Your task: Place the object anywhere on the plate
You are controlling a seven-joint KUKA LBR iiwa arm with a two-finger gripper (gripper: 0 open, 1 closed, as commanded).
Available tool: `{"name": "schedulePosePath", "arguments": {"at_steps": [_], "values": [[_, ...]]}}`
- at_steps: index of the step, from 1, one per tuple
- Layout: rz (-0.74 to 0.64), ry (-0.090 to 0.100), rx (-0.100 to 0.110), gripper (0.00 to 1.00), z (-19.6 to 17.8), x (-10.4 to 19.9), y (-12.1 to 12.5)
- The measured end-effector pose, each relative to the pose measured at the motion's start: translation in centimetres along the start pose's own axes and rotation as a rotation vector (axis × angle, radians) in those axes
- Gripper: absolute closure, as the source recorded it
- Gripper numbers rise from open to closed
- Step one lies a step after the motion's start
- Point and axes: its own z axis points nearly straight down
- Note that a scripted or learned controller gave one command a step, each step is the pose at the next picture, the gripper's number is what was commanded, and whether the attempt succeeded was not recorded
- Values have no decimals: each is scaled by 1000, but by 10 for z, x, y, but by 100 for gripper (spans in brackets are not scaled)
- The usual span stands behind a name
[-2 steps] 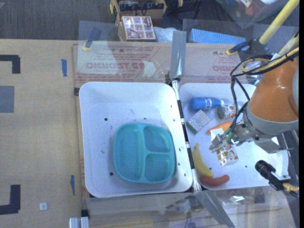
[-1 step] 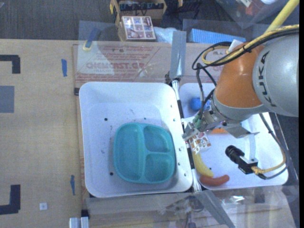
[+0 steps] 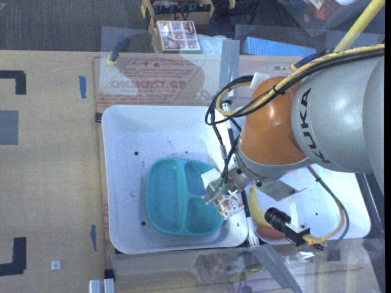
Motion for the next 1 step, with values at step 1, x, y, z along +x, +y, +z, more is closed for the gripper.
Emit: {"name": "schedulePosePath", "arguments": {"at_steps": [1], "values": [[0, 0, 0, 0, 0, 0, 0]]}}
